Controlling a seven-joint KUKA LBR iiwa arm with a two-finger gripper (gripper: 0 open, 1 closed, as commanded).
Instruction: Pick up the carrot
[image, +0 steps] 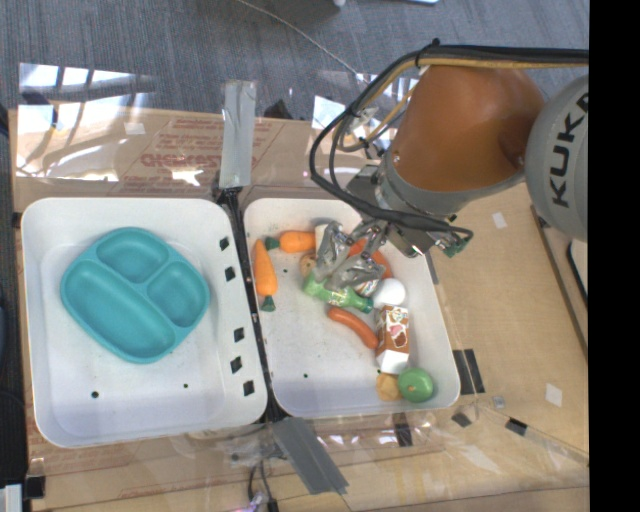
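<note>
The carrot (264, 271) is orange with a green stub at its near end. It lies lengthwise against the left wall of the right bin (300, 385). My gripper (342, 264) hangs low over the middle of that bin, to the right of the carrot and apart from it. It sits above a green toy (332, 293), with an orange piece (376, 258) showing just to its right. The arm's orange band (460, 115) hides the bin's far right corner.
A short orange item (296, 241) lies near the bin's far wall. A red sausage (353, 325), a white egg (390, 292), a small carton (395, 338) and a green apple (417, 384) crowd the right side. The left bin (60, 400) holds a teal divided plate (135, 293).
</note>
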